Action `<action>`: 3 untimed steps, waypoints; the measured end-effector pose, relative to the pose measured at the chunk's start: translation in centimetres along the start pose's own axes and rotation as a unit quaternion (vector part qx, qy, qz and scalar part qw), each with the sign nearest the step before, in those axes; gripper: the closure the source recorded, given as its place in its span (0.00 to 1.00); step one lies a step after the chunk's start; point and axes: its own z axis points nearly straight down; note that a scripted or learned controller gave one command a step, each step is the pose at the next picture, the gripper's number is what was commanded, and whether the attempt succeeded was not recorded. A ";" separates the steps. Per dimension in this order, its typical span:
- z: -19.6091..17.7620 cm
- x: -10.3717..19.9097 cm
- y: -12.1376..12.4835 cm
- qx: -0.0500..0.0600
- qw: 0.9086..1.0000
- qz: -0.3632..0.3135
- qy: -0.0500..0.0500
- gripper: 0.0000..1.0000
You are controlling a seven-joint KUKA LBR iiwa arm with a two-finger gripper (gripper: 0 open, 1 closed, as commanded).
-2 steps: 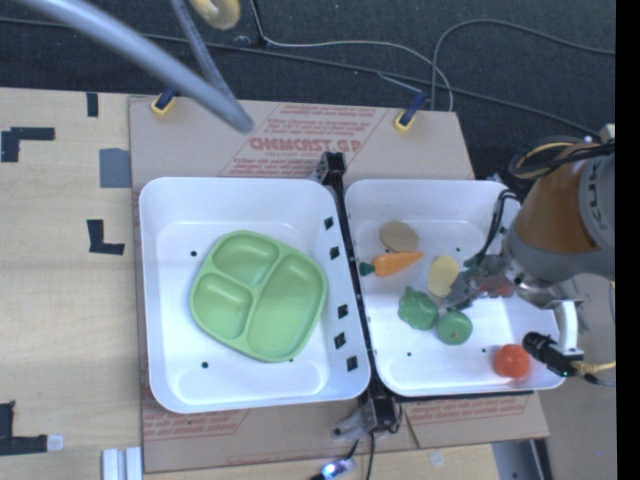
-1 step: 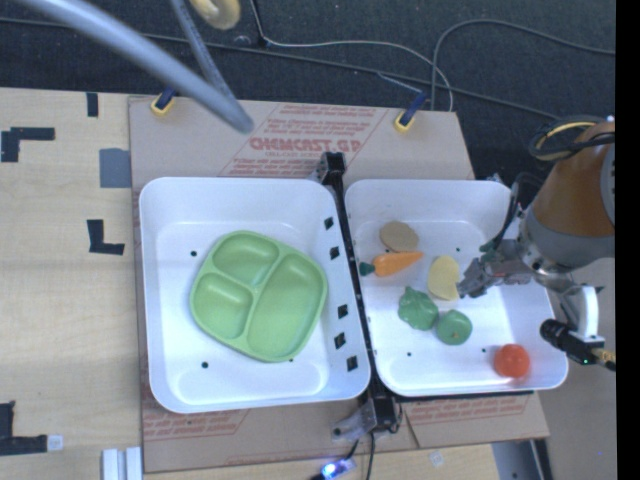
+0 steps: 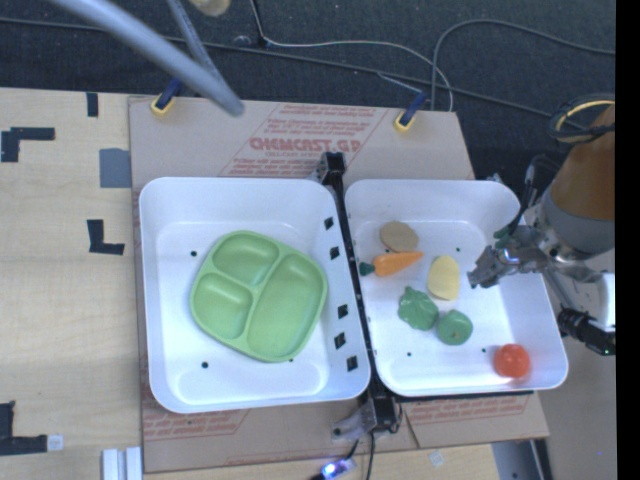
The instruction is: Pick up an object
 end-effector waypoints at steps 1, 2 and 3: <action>-1.1 0.0 0.1 0.001 1.000 0.000 0.000 1.00; -1.8 4.3 2.5 0.001 1.000 -0.002 0.001 1.00; -2.7 9.3 3.6 0.002 1.000 -0.003 0.001 1.00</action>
